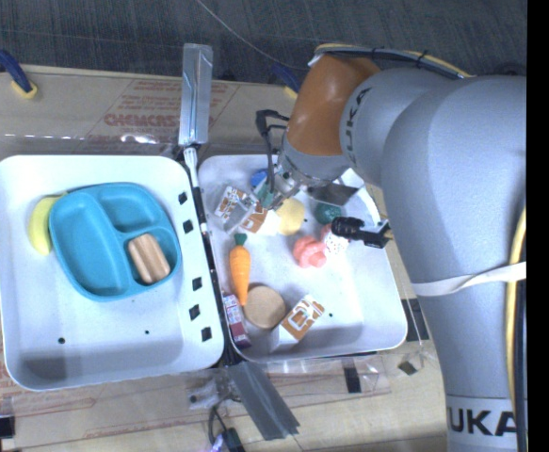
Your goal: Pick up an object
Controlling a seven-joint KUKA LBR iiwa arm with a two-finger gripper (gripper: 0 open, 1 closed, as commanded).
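Grey arm (pixel 444 205) bent over right bin (pixel 387 323), pincer (pixel 272 194) state unclear

The thick grey KUKA arm (pixel 444 215) reaches in from the right of the camera view, its bulky links running up that side and then bending left over the bench. An orange band (pixel 323 106) rings it just above the wrist. Below the band the wrist turns downward and ends in the dark two-finger gripper (pixel 276 188), which points down and slightly left. A thin black cable (pixel 266 121) loops out beside the wrist. The fingertips are too small and dark to read
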